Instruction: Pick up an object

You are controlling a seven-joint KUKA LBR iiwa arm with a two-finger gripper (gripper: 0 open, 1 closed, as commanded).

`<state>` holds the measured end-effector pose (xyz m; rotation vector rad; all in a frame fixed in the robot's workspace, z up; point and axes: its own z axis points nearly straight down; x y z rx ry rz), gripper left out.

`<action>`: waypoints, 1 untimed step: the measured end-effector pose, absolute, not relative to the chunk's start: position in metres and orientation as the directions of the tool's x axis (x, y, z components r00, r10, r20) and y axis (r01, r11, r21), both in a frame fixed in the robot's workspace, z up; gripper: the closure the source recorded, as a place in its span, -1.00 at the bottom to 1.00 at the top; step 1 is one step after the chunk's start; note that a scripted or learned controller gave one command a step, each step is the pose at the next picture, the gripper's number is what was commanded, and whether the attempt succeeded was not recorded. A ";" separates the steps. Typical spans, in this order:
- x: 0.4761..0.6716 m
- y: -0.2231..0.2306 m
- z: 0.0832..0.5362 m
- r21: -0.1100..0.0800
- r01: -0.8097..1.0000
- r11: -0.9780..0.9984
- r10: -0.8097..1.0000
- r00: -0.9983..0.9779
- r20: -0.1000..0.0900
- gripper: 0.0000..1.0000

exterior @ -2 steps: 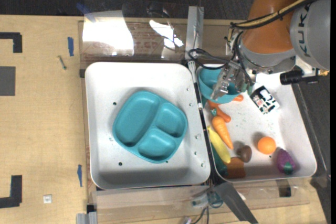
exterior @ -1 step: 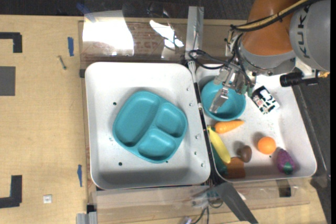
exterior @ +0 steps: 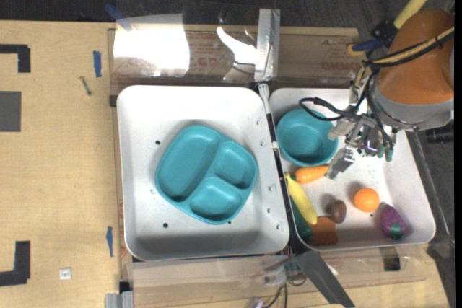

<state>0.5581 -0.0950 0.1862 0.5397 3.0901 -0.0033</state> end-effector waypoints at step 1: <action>0.568 -0.099 0.099 0.003 0.351 0.936 0.351 -0.936 -0.013 -1.00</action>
